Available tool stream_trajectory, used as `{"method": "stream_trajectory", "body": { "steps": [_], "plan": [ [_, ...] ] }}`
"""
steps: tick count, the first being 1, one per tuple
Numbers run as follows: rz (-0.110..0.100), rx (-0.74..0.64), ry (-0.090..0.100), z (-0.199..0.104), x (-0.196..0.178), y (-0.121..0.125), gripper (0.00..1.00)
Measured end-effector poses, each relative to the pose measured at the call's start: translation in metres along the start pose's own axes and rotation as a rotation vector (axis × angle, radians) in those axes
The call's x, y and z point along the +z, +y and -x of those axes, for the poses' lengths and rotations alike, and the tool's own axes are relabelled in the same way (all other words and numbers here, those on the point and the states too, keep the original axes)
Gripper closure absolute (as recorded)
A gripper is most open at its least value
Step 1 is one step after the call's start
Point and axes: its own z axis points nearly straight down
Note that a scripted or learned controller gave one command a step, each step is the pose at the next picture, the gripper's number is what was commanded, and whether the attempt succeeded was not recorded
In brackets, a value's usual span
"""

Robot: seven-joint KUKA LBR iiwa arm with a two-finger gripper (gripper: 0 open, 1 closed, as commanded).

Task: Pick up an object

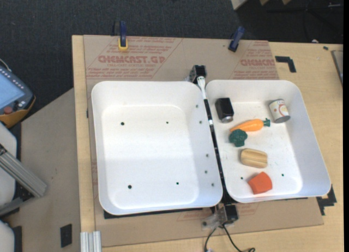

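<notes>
Several small objects lie in the right bin [308,136]. A black block [224,109] rests near its upper left corner. A small silver can [278,110] lies at the upper right. An orange carrot [250,126] stretches across the middle, and a green broccoli piece [238,137] sits just below it. Lower down are a tan bread roll [254,158] and an orange-red block [260,183].
The left bin [109,136] adjoins the right one along a black centre strip [210,131]. Both rest on a brown cardboard sheet [163,54] held by blue clamps [122,34] at the far edge. Cables trail from the front edge [223,221].
</notes>
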Motion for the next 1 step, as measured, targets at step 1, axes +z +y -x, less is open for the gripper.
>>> {"method": "stream_trajectory", "body": {
  "steps": [1],
  "plan": [
    [-0.006,0.001,0.002,-0.0372,-0.0017,-0.0076,1.00]
  ]
}}
